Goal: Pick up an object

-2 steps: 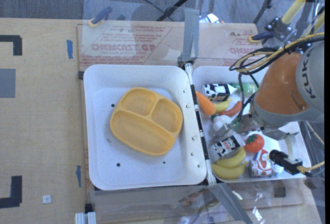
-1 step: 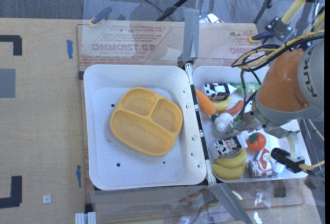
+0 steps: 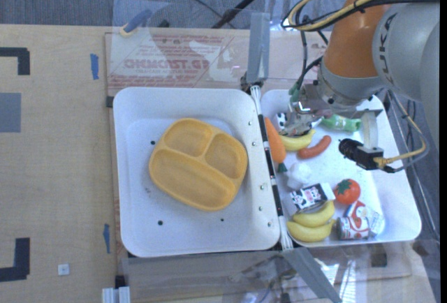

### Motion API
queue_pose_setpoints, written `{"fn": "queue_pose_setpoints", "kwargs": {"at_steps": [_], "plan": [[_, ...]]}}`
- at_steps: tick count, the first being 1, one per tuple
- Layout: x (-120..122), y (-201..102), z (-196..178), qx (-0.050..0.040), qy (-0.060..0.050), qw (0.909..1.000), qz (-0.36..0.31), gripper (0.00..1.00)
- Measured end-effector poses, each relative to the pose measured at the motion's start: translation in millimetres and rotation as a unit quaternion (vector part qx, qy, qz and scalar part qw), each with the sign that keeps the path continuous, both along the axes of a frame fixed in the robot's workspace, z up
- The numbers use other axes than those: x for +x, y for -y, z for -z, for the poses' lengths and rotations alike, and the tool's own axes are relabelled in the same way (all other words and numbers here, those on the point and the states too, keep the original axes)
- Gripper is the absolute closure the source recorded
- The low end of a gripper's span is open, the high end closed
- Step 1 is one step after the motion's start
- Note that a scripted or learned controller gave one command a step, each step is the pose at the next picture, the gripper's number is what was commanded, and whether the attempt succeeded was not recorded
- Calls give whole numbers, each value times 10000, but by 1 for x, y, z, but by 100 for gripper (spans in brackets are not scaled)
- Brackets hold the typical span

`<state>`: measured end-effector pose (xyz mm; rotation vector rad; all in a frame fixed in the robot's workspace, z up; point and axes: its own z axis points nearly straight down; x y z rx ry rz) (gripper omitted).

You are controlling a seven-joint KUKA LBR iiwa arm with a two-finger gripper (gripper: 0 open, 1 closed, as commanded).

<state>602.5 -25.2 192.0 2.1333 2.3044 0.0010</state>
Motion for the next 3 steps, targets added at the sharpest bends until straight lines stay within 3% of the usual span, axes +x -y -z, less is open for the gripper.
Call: {"fn": "queue_pose_setpoints", "kwargs": {"at_steps": [1, 2, 3], "plan": [[6, 13, 7, -3, -1, 9993, -386, 100], [6, 13, 7, -3, -1, 9992, -388, 0], [14, 81, -25, -8, 12, 9967, -806, 0]]}}
